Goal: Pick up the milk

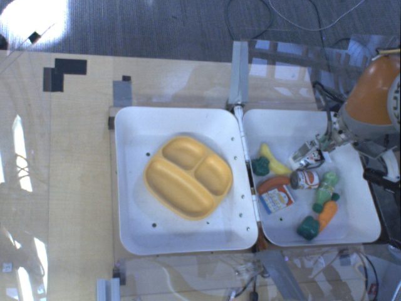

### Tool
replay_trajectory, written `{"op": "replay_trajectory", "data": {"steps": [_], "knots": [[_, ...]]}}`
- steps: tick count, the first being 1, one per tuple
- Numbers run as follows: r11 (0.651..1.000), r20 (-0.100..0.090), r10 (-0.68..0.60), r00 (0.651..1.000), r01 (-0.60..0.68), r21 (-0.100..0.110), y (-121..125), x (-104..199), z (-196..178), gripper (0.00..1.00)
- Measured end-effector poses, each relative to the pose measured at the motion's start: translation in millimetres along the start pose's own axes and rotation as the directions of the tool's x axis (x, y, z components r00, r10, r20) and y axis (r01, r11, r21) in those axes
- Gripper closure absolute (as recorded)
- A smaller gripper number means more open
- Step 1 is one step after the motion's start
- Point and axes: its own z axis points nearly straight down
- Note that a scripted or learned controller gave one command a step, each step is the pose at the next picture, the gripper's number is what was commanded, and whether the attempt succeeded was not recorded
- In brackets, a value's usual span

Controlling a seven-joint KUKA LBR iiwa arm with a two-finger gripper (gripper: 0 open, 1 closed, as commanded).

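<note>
The milk (276,199) is a small white carton with a red top and blue print. It lies on its side in the right bin (357,231), near the bin's left wall and just below an orange-red sausage (273,184). My gripper (311,155) hangs low over the same bin, up and to the right of the carton and apart from it. It sits just above a small can (305,180). The grey arm with its orange band (374,96) comes in from the right.
A yellow divided plate (188,175) lies in the left bin (131,231). The right bin also holds a banana (274,158), a dark green piece (260,166), pale green items (326,190), a carrot (326,213) and a green block (307,229).
</note>
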Motion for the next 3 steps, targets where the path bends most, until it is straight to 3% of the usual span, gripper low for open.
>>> {"op": "replay_trajectory", "data": {"steps": [2, 3], "knots": [[1.0, -0.012, -0.026, 1.0, 0.026, 0.01, 7, -27, 2, 0.0], [0.988, 0.003, -0.156, 0.988, 0.156, 0.0, -5, -24, 1, 0.0]]}}
